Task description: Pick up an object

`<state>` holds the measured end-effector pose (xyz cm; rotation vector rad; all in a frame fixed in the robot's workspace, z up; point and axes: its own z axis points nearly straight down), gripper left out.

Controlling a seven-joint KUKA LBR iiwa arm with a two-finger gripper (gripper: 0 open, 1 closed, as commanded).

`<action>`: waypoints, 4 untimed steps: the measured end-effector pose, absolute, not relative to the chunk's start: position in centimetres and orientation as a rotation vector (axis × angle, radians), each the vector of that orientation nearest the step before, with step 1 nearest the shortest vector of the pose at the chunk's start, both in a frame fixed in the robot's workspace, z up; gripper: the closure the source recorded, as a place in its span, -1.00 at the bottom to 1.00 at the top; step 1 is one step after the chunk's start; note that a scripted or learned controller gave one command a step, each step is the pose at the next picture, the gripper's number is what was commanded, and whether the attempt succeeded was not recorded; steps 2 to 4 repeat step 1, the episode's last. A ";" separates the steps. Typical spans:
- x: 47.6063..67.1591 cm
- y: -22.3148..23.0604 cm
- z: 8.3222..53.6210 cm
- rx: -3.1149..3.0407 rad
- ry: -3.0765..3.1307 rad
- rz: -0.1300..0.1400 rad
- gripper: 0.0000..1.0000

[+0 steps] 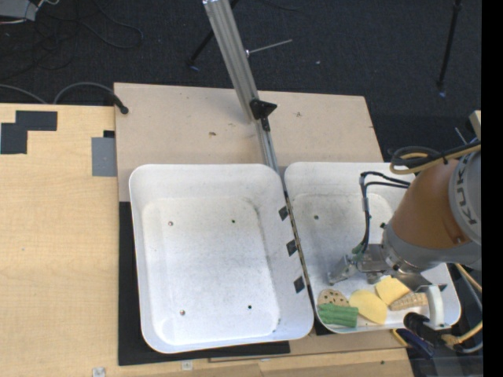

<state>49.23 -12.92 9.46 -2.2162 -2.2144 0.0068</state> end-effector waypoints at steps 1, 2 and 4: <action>49.3 -13.2 10.7 -2.228 -2.209 0.004 1.00; 49.3 -13.2 10.7 -2.228 -2.209 0.004 1.00; 49.3 -13.2 10.7 -2.228 -2.209 0.004 1.00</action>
